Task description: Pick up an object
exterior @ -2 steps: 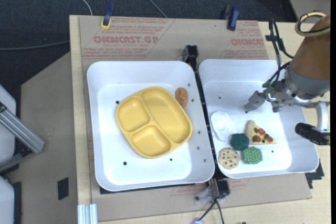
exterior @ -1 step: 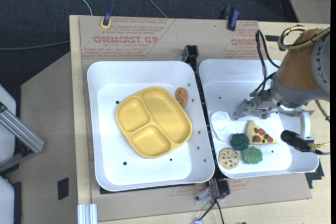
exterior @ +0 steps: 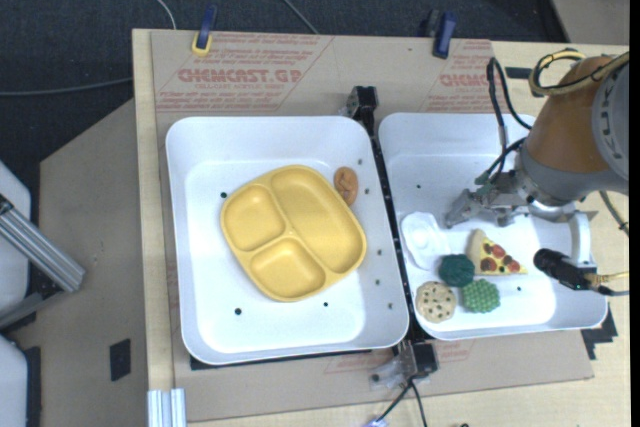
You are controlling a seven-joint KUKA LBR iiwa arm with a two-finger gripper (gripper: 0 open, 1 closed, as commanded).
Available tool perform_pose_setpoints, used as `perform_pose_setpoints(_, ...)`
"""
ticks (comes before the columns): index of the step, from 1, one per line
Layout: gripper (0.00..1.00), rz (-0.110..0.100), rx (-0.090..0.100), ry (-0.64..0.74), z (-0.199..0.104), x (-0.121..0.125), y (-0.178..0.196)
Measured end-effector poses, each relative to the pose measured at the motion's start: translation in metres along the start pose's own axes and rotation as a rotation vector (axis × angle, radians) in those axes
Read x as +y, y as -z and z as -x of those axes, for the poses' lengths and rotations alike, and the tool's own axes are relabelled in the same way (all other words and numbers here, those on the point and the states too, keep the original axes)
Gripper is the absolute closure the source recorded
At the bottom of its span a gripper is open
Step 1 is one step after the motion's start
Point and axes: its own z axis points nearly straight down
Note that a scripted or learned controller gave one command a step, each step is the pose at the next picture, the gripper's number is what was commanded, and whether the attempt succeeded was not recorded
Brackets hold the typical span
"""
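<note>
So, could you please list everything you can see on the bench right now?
Bins: two, white, side by side.
Plate: one, yellow, three compartments, left bin.
Brown piece: one, left bin, by the plate's upper right edge.
White item: one, right bin, left side.
Pizza slice: one, right bin.
Dark green item: one, right bin.
Light green item: one, right bin.
Cookie: one, right bin, front.
Clamps: two, bench's far edge.
Arm: one, grey and orange, over the right bin.
Gripper: one, above the pizza slice.

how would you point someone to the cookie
Look in the right bin, at its front edge near the divider. The cookie lies there, left of a light green piece and below a dark green one. It alone is round, tan and speckled.
</note>
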Motion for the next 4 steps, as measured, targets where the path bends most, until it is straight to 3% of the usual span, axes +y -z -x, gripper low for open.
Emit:
perform_pose_setpoints(1,1.00,0.003,-0.001,0.000,0.000,0.001,0.010)
perform_pose_setpoints(3,1.00,0.011,-0.004,0.002,0.002,0.006,0.128)
perform_pose_setpoints(4,1.00,0.002,0.001,0.006,-0.058,0.009,0.123)
